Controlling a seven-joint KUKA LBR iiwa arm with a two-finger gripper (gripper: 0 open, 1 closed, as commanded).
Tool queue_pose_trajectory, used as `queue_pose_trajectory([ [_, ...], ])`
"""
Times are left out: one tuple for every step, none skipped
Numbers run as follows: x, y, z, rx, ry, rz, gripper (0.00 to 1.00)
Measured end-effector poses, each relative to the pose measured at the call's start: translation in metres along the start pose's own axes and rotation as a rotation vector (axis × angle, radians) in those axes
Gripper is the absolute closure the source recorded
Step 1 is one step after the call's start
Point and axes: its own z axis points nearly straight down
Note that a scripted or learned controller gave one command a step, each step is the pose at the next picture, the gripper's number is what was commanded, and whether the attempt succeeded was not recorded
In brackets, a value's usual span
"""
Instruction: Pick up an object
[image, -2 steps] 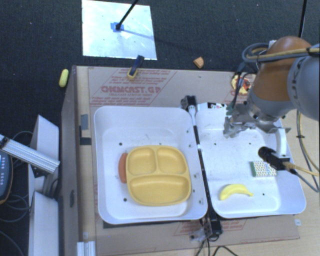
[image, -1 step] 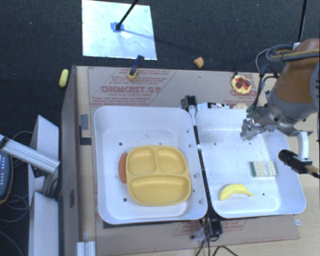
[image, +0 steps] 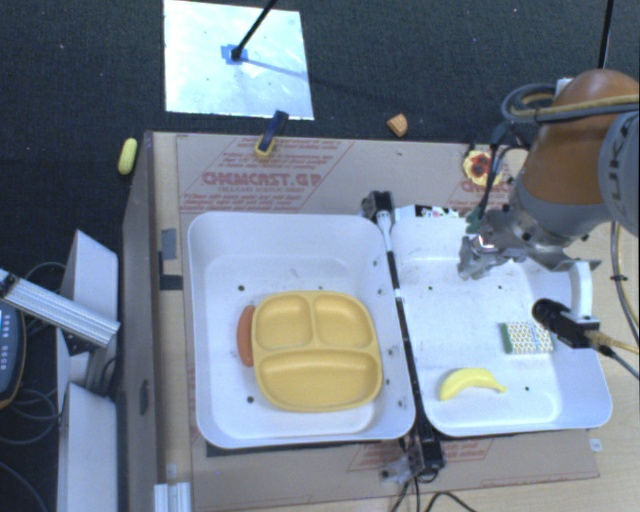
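**Dark carpet, printed table, two white bins: contents as I read them from my station**

Dark carpet (image: 60, 100) surrounds the table (image: 300, 165), whose brown top carries red lettering along the far side.

1. Left bin (image: 215, 300): a yellow divided plate (image: 316, 350) with three compartments lies flat near the middle. An orange-red oblong piece (image: 245, 335) lies lengthwise against the plate's left rim, touching it.
2. Right bin (image: 450, 320): a yellow banana (image: 472, 383) lies flat in the near part, curved ends pointing toward the near wall. A small checkered block (image: 526, 337), green and white, sits beyond it to the right, apart from the banana.
3. Arm (image: 585, 150): grey with its orange section, it reaches in from the right over the far right corner of the table.
4. End effector (image: 478, 260): I see it over the far half of the right bin, above bare white floor and well apart from both the banana and the checkered block. Nothing shows in its grip. I cannot tell whether it is spread or pressed together.
5. Off the table: a silver sheet (image: 235, 60) lies on the carpet beyond the far edge. A small yellow piece (image: 127, 155) sits by the far left corner, and a small orange bit (image: 397, 124) sits past the far edge.
6. On the far edge of the table: a blue and yellow clamp (image: 268, 135).
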Motion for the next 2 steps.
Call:
queue_pose_trajectory([
  [-0.081, -0.023, -0.004, 0.000, -0.003, 0.003, 1.00],
  [-0.011, 0.051, 0.061, 0.001, 0.001, 0.000, 1.00],
])
